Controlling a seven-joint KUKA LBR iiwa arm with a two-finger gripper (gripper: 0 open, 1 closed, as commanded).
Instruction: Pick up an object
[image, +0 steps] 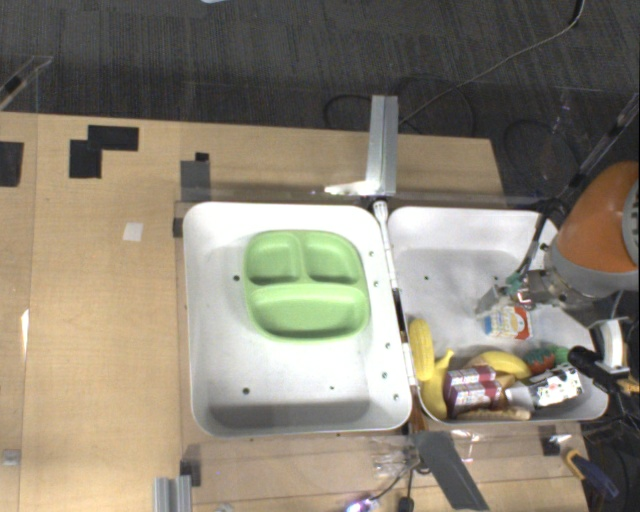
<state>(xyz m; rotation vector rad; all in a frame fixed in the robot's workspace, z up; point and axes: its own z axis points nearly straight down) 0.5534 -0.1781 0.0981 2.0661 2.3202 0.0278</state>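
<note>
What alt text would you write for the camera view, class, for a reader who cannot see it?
A grey-and-orange robot arm reaches from the right over the right white bin, its end effector just above a small white packet. Bananas, a dark can and other small items crowd that bin's near edge; the left bin holds a green divided plate.

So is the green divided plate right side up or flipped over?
Right side up. The green divided plate lies flat in the left bin with its three compartments facing up.

right bin (450, 240) far half bare, clutter (490, 380) crowding near edge, green tray (303, 283) filling left bin (215, 380)
</note>
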